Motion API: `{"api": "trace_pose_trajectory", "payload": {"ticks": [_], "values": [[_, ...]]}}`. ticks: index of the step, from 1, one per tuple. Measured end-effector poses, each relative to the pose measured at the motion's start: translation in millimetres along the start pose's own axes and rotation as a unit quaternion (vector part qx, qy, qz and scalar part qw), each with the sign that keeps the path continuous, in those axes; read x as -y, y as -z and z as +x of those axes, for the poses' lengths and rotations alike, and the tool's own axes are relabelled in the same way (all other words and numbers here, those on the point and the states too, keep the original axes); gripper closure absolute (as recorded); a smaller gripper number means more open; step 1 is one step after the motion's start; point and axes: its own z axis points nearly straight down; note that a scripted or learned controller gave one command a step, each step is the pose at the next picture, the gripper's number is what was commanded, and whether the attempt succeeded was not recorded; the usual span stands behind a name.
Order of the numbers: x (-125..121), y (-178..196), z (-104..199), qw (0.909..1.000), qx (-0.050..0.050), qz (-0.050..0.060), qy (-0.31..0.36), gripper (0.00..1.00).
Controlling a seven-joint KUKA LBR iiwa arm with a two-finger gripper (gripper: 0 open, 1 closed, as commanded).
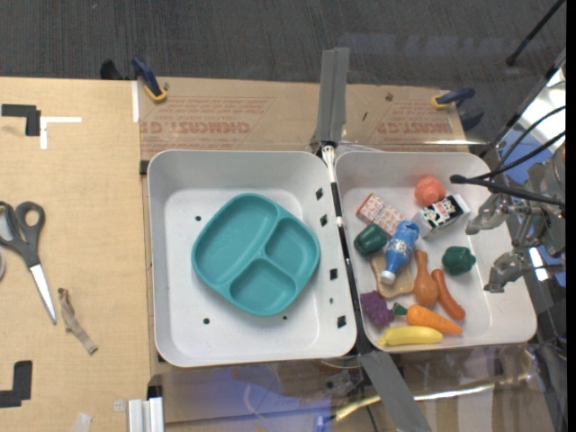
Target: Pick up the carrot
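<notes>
Carrot [434, 319] lies near the front of the right bin [513, 324], a short orange piece tapering toward the right, pointing slightly downward. It looks like a small plastic toy, so probably light, rigid and rather slick; a pinch across its thicker left half, with the fingers set either side of its long axis, seems the safest hold, since the thin tip could slide out. Touching its lower side is a banana [411, 336], and a purple bunch of grapes [376, 309] sits just to its left. Above it are two other orange pieces, a curved one [448, 295] and a pear-shaped one [424, 282], both easy to confuse with it. Farther up lie a blue bottle [399, 247], a green pepper [458, 259], another green vegetable [370, 239], a red ball [429, 189] and a small black-and-white carton [445, 211]. The gripper [504, 241] hovers over the bin's right edge, well apart from the carrot, holding nothing; whether it is spread or closed cannot be told. A teal divided plate [256, 255] rests in the left bin [166, 268].
</notes>
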Motion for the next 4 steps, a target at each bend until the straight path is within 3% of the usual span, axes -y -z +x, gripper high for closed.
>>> {"api": "trace_pose_trajectory", "payload": {"ticks": [1,2,3,4], "values": [[-29,-117,-13,0.9987,-0.001,0.0,-0.05,0.0],[-61,-184,-20,0.9991,0.003,0.0,-0.043,0.0],[-45,-171,-51,0.9753,0.0,0.0,-0.221,0.0],[-60,-184,-50,0.9504,0.003,0.0,-0.311,0.0]]}}
